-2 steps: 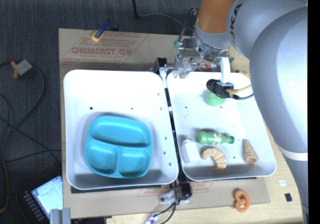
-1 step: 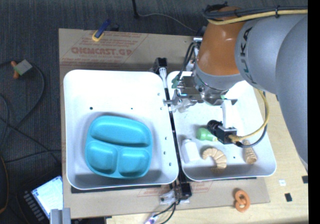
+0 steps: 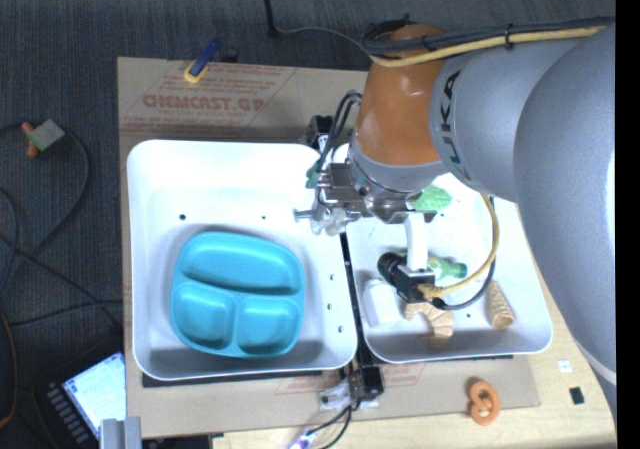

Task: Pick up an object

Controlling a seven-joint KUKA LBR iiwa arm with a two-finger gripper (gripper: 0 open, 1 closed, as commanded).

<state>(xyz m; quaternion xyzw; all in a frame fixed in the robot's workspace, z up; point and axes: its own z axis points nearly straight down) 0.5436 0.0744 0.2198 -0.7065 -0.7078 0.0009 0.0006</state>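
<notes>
A blue divided plate (image 3: 238,292) lies in the left bin (image 3: 150,177). The right bin (image 3: 530,337) holds a green piece (image 3: 436,200) near its back, a small green bit (image 3: 453,267), a tan ridged piece (image 3: 499,307) at the front right and another tan piece (image 3: 436,319) at the front middle. My gripper (image 3: 340,207) hangs under the orange-banded wrist, over the wall between the two bins and near the back of the right bin. The wrist hides most of it, and I see no object held in it.
The grey arm covers the back right of the right bin. On the bench lie an orange ring (image 3: 484,400) at the front right and a blue and yellow item (image 3: 203,59) at the back left. Cables run along the floor on the left.
</notes>
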